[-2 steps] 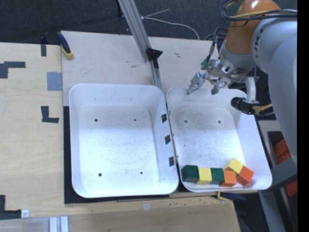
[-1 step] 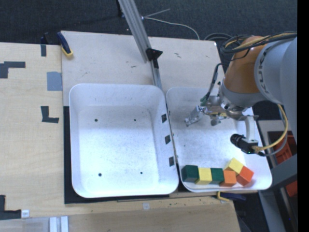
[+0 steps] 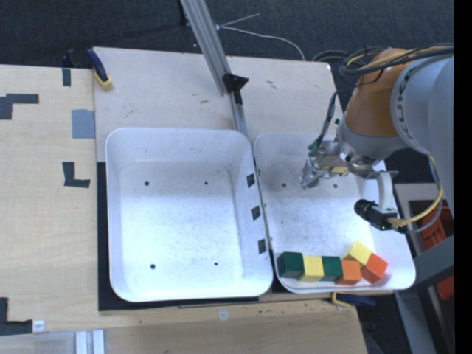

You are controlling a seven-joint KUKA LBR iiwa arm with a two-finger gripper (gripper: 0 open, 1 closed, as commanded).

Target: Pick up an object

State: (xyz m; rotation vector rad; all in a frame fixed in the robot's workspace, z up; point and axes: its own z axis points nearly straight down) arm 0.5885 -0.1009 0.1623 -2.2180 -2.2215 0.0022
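Blocks first: a row of small coloured cubes sits along the near edge of the right shallow white bin (image 3: 295,198), touching one another — dark green cube (image 3: 290,263), yellow cube (image 3: 312,268), a second green cube (image 3: 331,267), orange cube (image 3: 350,271), then a tilted yellow cube (image 3: 361,253) and an orange-red cube (image 3: 375,267) at the right end. Left white bin (image 3: 133,198) lies just beside. Grey arm with orange band (image 3: 376,109) reaches in from the right; two-finger gripper (image 3: 313,174) hangs over the far part of the right bin, well apart from the cubes, nothing between its tips. Whether the jaws are spread or pressed together, cannot tell. Risks, as judged: cubes packed tight against each other and the bin wall leave little room for a finger to enter; a descent may land on a top face, shove the row, or jam against the rim.
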